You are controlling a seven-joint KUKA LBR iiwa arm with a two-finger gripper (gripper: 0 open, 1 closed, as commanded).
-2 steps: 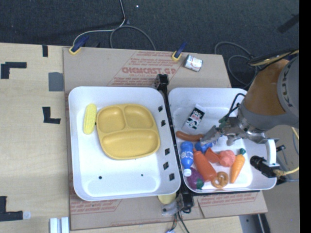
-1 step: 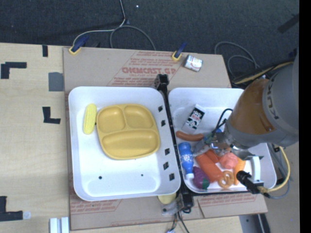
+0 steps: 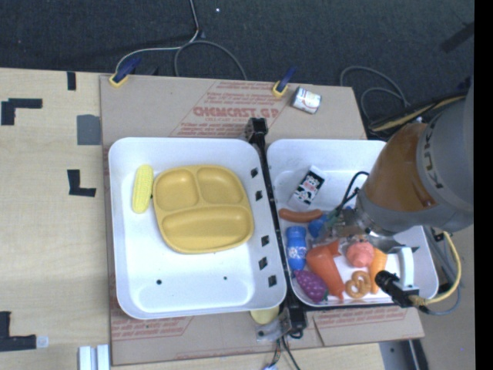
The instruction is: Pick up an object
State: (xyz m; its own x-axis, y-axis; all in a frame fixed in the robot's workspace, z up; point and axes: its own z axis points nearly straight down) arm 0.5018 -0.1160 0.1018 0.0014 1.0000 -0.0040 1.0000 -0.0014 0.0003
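Note:
The right bin [image 3: 333, 149] holds a heap of toy food near its front: a blue bottle-like piece [image 3: 296, 247], an orange carrot shape [image 3: 326, 268], a purple grape bunch [image 3: 310, 285], a pink lump [image 3: 359, 253], a pretzel [image 3: 356, 285] and a red-brown sausage [image 3: 300, 215]. A small white carton with black spots [image 3: 310, 186] lies farther back. The arm's orange band [image 3: 400, 172] and grey wrist hang over the bin's right half. The gripper [image 3: 343, 223] reaches down just behind the heap, beside the pink lump. I cannot make out anything held.
In the left bin [image 3: 123, 230] lie a yellow divided plate [image 3: 203, 208] and a yellow corn cob [image 3: 142, 188]. A small silver object [image 3: 306, 99] rests on the cardboard behind the bins. Cables run across the dark floor at the back.

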